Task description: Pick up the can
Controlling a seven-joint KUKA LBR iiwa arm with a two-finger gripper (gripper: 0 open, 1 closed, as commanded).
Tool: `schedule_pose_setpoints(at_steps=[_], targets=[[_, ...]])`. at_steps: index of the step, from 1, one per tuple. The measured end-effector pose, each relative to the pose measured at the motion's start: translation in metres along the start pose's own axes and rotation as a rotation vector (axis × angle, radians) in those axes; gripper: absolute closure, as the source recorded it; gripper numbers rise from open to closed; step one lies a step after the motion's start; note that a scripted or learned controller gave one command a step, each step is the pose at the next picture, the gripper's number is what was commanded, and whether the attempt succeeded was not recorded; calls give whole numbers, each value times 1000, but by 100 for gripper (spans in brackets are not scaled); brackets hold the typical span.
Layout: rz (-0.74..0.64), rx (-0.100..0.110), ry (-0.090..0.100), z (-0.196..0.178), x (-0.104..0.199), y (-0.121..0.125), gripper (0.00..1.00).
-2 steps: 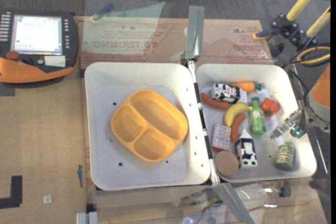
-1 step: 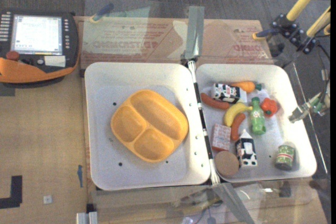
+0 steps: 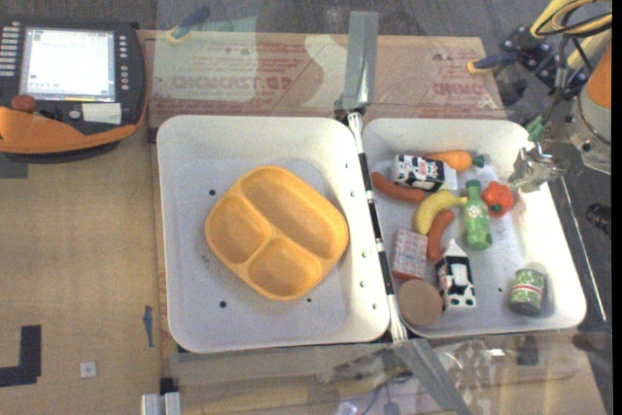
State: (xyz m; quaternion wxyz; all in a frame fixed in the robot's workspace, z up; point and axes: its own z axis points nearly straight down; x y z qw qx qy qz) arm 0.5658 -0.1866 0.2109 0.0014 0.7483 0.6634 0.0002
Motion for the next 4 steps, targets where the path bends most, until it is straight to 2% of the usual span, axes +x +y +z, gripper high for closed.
schedule_pose_setpoints(at_steps=[1, 2, 3, 4], targets=[[0, 0, 0, 0, 0, 0, 0], [-12, -9, 8, 98, -27, -32, 0], [-39, -50, 7, 106, -32, -62, 0], [-80, -47, 6, 106, -33, -63, 0]])
